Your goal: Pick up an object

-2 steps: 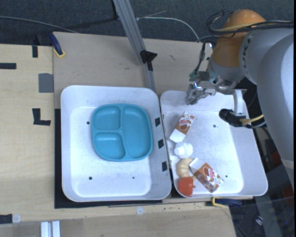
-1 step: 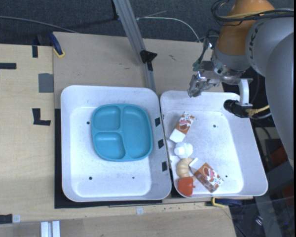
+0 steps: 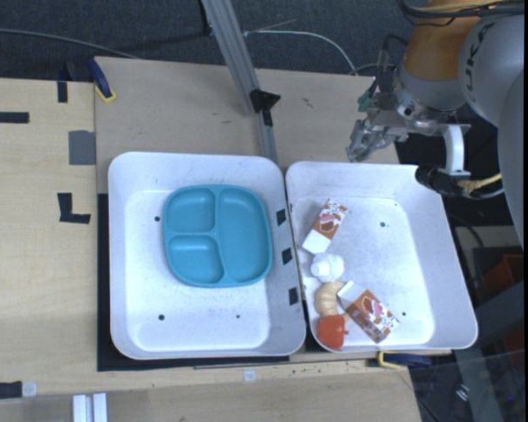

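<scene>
1. Two white bins sit side by side on the table (image 3: 35,236); the left bin (image 3: 132,323) holds a teal divided plate (image 3: 218,236).
2. Right bin (image 3: 422,262) holds the clutter along its left wall.
3. Gripper (image 3: 368,141) hovers beyond that bin's far rim; whether it is spread or closed, I cannot tell.
4. Small carton (image 3: 370,315), nearest the bin's front rim, looks light and stiff; grip its long sides.

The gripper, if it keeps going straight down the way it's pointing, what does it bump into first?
Probably the wooden bench just behind the right bin's back rim. The gripper hangs above that spot, though depth is hard to judge.
</scene>
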`<state>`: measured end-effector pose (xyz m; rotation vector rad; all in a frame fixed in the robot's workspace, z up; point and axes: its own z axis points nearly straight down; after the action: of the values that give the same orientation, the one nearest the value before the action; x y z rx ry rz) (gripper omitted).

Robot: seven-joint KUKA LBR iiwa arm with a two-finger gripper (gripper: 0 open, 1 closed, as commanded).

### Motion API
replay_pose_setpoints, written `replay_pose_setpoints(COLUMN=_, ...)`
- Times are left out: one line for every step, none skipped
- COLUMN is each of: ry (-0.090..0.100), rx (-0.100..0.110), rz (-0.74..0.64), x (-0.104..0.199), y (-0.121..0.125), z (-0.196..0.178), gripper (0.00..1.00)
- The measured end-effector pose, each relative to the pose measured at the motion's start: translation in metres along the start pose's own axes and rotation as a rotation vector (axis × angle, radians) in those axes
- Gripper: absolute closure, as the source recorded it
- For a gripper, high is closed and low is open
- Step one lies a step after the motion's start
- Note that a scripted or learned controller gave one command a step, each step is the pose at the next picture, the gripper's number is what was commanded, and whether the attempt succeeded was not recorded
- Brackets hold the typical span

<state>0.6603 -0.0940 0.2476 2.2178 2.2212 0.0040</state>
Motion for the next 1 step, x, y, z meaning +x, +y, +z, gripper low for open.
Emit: replay_pose_setpoints(ry=0.001, rx=0.007, rz=-0.003, x=0.0441, y=-0.0266, z=0.0145, gripper=1.0)
